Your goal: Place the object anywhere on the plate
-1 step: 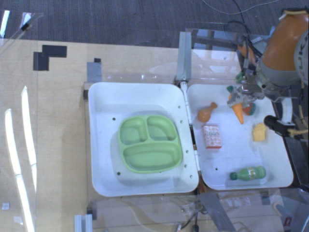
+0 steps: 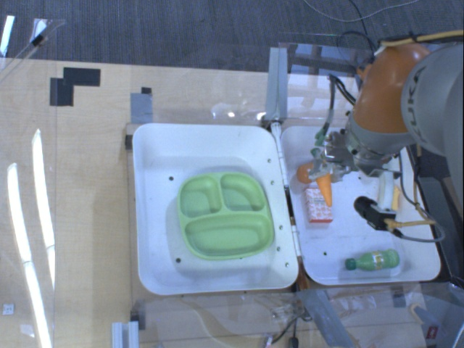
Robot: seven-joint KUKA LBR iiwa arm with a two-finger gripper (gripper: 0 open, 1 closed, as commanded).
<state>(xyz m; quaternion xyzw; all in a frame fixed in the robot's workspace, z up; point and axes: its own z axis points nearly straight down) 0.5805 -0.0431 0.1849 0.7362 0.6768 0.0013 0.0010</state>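
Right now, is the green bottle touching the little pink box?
Apart. The camera view shows bare white bin floor between the green bottle and the pink box.

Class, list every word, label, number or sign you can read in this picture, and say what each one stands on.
None can be read.
Small red and white carton: printing on its face, too blurred to read.
Green bottle: a yellow label, too small to read.
Grey arm: dark marks on its casing, cut off and illegible.

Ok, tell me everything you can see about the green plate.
The green plate is a pale green, plastic-looking tray with rounded corners and three compartments: two small ones at the far side, one long one nearer the camera. It lies flat, slightly skewed, in the left white bin, with nothing visible resting in it.
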